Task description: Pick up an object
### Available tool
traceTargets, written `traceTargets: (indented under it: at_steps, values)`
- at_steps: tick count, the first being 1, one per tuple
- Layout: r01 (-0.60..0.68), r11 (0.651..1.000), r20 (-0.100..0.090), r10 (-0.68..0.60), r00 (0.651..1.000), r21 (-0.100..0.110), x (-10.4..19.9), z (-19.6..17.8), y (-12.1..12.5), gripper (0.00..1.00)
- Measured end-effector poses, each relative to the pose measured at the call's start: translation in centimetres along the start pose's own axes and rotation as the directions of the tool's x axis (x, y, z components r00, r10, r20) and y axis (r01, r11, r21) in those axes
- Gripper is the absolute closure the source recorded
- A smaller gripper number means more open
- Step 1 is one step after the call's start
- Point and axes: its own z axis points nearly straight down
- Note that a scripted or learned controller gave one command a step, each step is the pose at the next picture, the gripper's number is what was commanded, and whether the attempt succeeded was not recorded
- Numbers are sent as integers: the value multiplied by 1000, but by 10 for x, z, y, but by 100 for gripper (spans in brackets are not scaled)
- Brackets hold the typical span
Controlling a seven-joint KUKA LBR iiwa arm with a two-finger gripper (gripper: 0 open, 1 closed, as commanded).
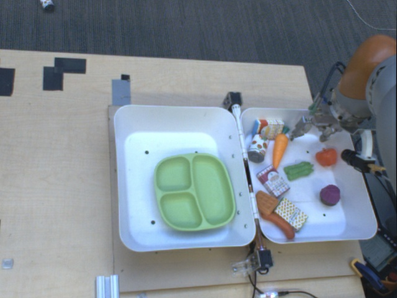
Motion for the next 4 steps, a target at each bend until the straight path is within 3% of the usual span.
traceTargets:
  at_steps: [1, 2, 3, 4]
  values:
    - [-1, 1000, 10, 1, 1000, -4, 69, 1, -39, 0]
    - [1, 1000, 12, -1, 1000, -12, 68, -12, -36, 100]
    - [-5, 1000, 14, 5, 1000, -7, 0, -1, -51, 100]
    - [-4, 1000, 12, 4, 1000, -5, 1, 0, -51, 0]
